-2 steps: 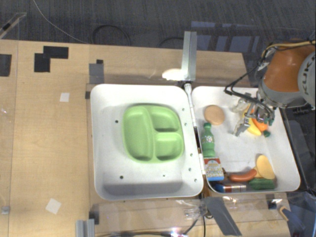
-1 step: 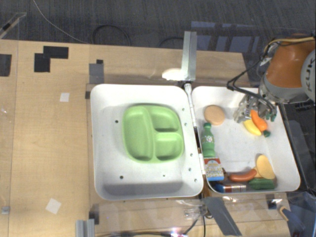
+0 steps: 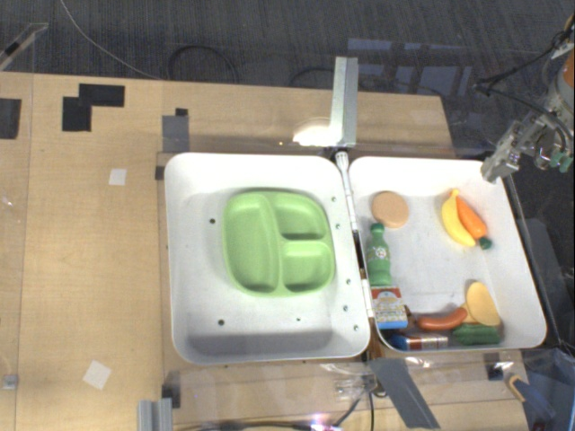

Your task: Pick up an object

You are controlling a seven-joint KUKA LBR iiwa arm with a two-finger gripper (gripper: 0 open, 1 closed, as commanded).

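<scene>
Right bin [image 3: 517, 241] centre lies bare; gripper [image 3: 526, 151] outside its rim, grasp unreadable.

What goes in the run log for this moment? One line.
gripper: above right bin's far right corner, nothing held | banana, carrot, bottle: in bin | divided plate: left bin

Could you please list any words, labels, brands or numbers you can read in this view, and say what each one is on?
No text here can be read.
Green bottle: has a pale label, too small and blurred to read.
Small red and white carton: has printing, too blurred to read.
Green divided plate, banana and carrot: no markings visible.
</scene>
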